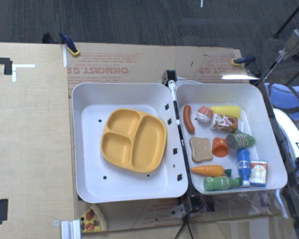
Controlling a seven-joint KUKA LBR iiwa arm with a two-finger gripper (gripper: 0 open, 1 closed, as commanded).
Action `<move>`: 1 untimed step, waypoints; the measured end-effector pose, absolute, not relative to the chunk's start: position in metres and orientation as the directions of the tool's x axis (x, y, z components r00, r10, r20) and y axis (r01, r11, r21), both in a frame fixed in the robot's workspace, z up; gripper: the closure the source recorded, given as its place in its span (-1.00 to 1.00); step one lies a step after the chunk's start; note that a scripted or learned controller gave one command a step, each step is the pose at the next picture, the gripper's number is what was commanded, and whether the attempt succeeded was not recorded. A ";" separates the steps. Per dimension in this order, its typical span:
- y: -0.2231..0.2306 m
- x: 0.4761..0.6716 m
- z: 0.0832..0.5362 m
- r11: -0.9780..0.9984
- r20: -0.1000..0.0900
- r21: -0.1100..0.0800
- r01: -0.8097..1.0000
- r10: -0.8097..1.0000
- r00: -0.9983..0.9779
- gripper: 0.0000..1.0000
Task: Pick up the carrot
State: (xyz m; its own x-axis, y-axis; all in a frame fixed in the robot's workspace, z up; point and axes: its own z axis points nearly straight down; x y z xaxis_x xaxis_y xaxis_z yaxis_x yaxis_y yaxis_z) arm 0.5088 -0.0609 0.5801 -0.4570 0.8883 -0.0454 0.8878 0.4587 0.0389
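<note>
An orange carrot (208, 171) with a small green top lies on its side near the front of the right bin (269, 128), just below a slice of toast (201, 149) and above a green bottle (222, 183).
The right bin also holds a sausage (189, 119), a yellow packet (225, 111), a printed can (224, 123), an orange cup (220, 147), a blue bottle (243, 166) and a small carton (258, 173). In the left bin (84, 148) rests a yellow divided plate (133, 140).
</note>
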 end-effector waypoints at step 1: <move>-0.061 0.509 0.580 0.458 -0.045 0.039 0.888 0.889 -0.457 -1.00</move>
State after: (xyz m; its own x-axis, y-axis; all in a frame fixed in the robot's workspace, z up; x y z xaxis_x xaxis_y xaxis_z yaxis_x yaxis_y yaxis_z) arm 0.5088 -0.0609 0.5800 -0.4565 0.8886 -0.0451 0.8880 0.4582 0.0387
